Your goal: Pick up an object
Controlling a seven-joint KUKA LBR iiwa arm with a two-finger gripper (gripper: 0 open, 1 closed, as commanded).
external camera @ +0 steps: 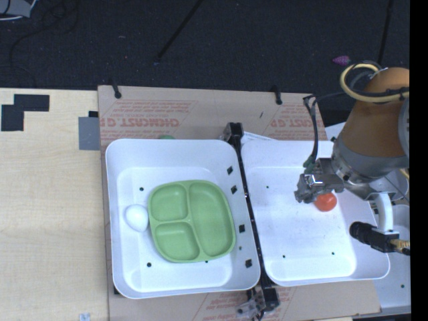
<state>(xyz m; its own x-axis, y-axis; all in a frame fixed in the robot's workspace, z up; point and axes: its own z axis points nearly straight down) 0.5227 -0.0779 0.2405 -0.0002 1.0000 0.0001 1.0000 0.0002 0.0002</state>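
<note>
The gripper (pixel 308 191) is positioned over the right bin (pixel 314 263), in its upper right area, low over the bin floor. It is a compact grey metal assembly below the wrist, and the arm (pixel 373 122) above it is wrapped in a smooth orange band. From this angle it cannot be determined whether the gripper is open or closed, and nothing is visibly held in it.

Object nearest the gripper: a small orange-red ball (pixel 326 202), round and smooth, with a matte surface. It lies on the floor of the right bin, just beside the gripper on its lower right. It appears to touch the gripper body, though the overlap in this view leaves that uncertain.

The left bin (pixel 127 179) holds two items:
- A pale green plate (pixel 191 221), probably plastic, rounded-rectangular, and moulded into three compartments by raised ribs. It lies flat near the bin centre.
- A white egg-shaped object (pixel 136 217), glossy, resting against the plate's left edge.

Both bins are shallow white trays with rounded corners and sloped walls. They sit side by side on a brown cardboard sheet (pixel 174 116) with red print. A black strip (pixel 241 199) runs between them. The surrounding bench (pixel 47 206) is light wood with a fine grain.
</note>
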